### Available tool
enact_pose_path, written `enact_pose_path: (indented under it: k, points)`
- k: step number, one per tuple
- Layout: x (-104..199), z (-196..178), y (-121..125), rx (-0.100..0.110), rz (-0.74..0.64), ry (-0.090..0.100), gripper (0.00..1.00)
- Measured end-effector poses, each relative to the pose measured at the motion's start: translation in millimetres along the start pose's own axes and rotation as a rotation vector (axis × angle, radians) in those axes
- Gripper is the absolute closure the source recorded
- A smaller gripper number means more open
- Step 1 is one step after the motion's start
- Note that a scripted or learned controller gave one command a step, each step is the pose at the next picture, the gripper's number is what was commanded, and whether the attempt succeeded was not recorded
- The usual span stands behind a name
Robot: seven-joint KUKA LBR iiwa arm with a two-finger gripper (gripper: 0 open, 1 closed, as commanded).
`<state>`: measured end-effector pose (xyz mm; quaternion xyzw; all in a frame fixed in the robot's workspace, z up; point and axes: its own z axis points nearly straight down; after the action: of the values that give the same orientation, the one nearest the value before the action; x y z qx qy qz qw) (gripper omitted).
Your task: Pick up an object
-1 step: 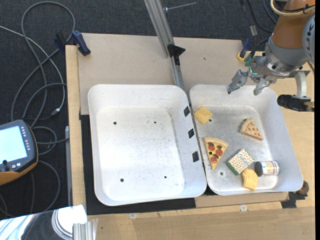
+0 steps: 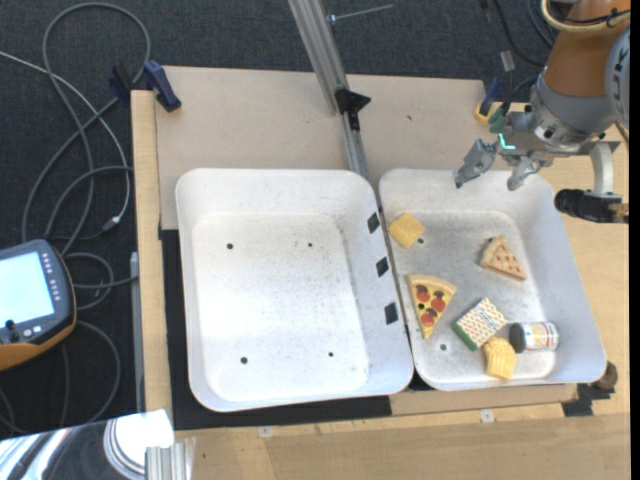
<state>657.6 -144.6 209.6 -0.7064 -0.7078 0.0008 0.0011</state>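
Yellow block (image 2: 500, 358) beside jar (image 2: 535, 337)

Arm raised, fingers (image 2: 480, 160) spread, empty

A pale wooden bench (image 2: 260, 128) stands on dark carpeted floor (image 2: 200, 18); grey cables (image 2: 95, 118) loop over the floor past the bench's left edge; a handheld control pendant (image 2: 30, 298) lies there too, screen lit; a blue clamp (image 2: 160, 86) grips the bench's far left corner; a metal rail (image 2: 320, 48) slants across its far edge; something shiny, perhaps metal, sits at the near left corner (image 2: 90, 448); light is even.
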Motion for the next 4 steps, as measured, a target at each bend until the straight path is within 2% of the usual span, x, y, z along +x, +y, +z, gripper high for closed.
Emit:
enact_pose_path:
  k: [1,2,3,4]
  points:
    - [7,46,4,0.004,0.000,0.001,0.00]
    - [12,97,-6,0.005,0.001,0.002,0.00]
    - [13,118,-6,0.002,0.001,0.001,0.00]
    - [13,106,-5,-0.002,0.001,0.001,1.00]
